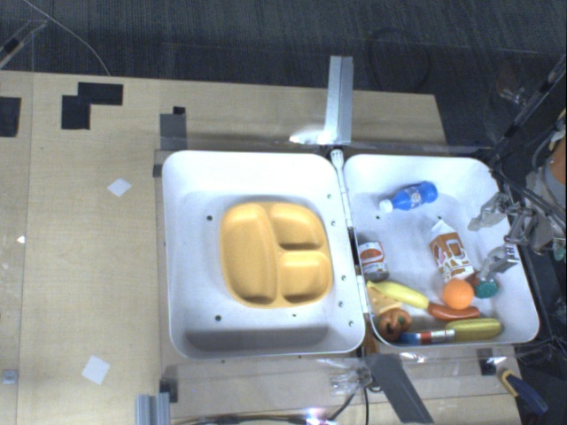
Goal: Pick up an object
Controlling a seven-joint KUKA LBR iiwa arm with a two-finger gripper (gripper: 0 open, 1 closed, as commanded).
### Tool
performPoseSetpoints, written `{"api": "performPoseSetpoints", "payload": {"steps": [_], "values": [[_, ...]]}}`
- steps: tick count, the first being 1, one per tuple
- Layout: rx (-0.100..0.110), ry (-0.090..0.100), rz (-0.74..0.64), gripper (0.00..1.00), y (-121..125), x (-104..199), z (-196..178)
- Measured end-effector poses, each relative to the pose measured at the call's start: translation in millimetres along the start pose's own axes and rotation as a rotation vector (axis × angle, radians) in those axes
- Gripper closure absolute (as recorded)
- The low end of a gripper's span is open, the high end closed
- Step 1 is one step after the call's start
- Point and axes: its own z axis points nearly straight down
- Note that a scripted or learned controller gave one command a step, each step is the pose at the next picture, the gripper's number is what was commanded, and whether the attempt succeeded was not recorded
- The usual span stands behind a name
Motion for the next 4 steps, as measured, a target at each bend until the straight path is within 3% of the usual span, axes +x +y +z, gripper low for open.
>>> {"api": "performPoseSetpoints", "payload": {"steps": [1, 2, 3, 4], "values": [[-0.004, 0.002, 0.091, 0.0, 72, -16, 68], [0.0, -0.002, -0.104, 0.0, 41, 36, 98], [0.0, -0.017, 0.152, 0.0, 98, 50, 106], [0.0, -0.014, 0.194, 0.0, 66, -21, 107]]}}
